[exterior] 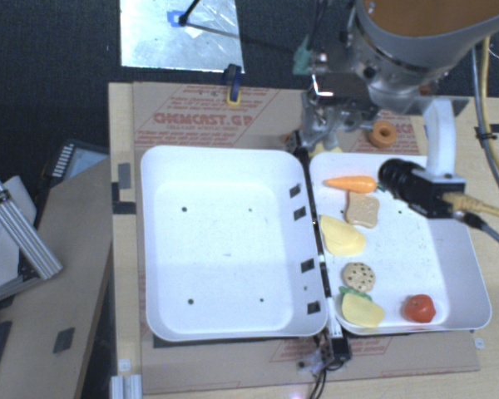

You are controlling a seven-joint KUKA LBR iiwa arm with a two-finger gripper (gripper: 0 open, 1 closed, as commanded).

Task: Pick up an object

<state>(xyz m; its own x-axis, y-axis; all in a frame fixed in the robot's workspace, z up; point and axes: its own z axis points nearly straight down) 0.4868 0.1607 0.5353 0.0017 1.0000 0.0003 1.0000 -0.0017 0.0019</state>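
- Surveying the left bin (224, 248): white and shallow, bare floor on view; no bearing on the pick as things stand.
- Recording the right bin (449, 264) as the place of the candidate objects, all lying loose on its floor, most along its left side.
- Placing the arm (416, 15) above the far edge of the bench, orange band uppermost, wrist pointed down behind the bins.
- Locating the gripper (323, 127) at the far rim, about where the two bins meet; near the carrot, clear of every object. Claw state: cannot tell, tip lost against clutter. Nothing seen held.
- Noting a black cylindrical unit (412, 185) on a white bracket, overhanging the right bin's far side.
- Listing contents, far to near: toy carrot (351, 184); bread slice (363, 212) just beside it; pale yellow piece (342, 237) touching the bread; cookie (358, 276); yellow-green piece (361, 310) at the near rim; tomato (418, 307) apart to the right.
- Logging a doughnut (384, 133) outside the bins, on the bench behind the right one.
- Judging progress: pick not yet made; descent, closure and lift all outstanding. Carrot judged the nearest target.
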